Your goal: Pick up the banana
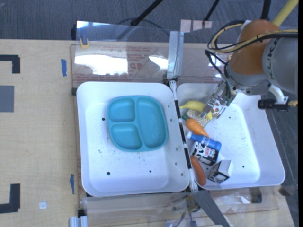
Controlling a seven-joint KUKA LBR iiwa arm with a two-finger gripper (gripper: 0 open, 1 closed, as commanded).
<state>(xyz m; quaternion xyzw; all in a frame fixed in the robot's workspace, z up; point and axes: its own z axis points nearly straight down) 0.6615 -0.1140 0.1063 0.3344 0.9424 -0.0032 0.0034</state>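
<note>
The gripper (214, 109) is hanging just right of the banana (191, 106), an orange carrot (196, 126) lying below it; its grip state I cannot tell.

A blue divided plate (138, 123) lies in the left bin (90, 164). In the right bin (255, 160) are a carrot (196, 126), a blue carton (205, 149) and a small grey box (220, 170).

Pale wooden bench top (38, 126) spread across the left, marked with black tape corners (12, 63) and short blue tape strips (63, 66). Dark grey carpet (71, 4) beyond its far edge, crossed by black stand legs (156, 4). Clear plastic sheet (123, 51) catching bright overhead glare at the rear
</note>
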